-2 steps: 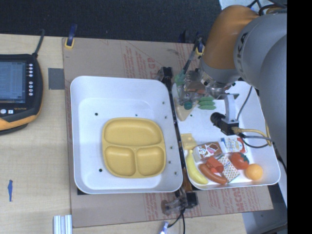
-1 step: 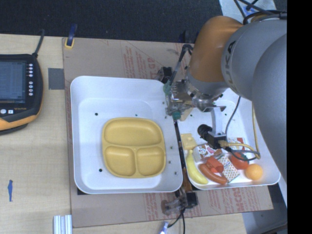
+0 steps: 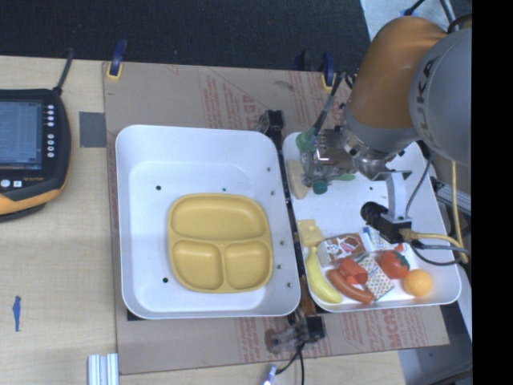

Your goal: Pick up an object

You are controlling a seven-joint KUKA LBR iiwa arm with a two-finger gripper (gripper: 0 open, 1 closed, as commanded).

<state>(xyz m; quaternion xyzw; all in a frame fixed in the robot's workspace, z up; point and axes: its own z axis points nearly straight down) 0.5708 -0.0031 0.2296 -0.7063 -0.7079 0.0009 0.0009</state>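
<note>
Lying heaped at the lower end of the right bin (image 3: 446,295), lower right of frame, are a banana (image 3: 319,285), a red pepper (image 3: 353,283), a tomato (image 3: 393,263) and an orange (image 3: 417,282). At that bin's upper left corner, the hand (image 3: 322,167) hovers; how it stands cannot be told. Left of it, a yellow divided tray (image 3: 219,241) fills the left bin (image 3: 144,183) on the desk (image 3: 48,271).

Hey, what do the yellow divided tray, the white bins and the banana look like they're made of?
The yellow divided tray looks like moulded plastic, matte: uniform colour, rounded compartment edges. The left white bin and the right white bin seem glossy thin plastic or coated sheet, with soft reflections; hard to say which. The banana is probably a smooth plastic toy, judging by its even yellow sheen.
</note>
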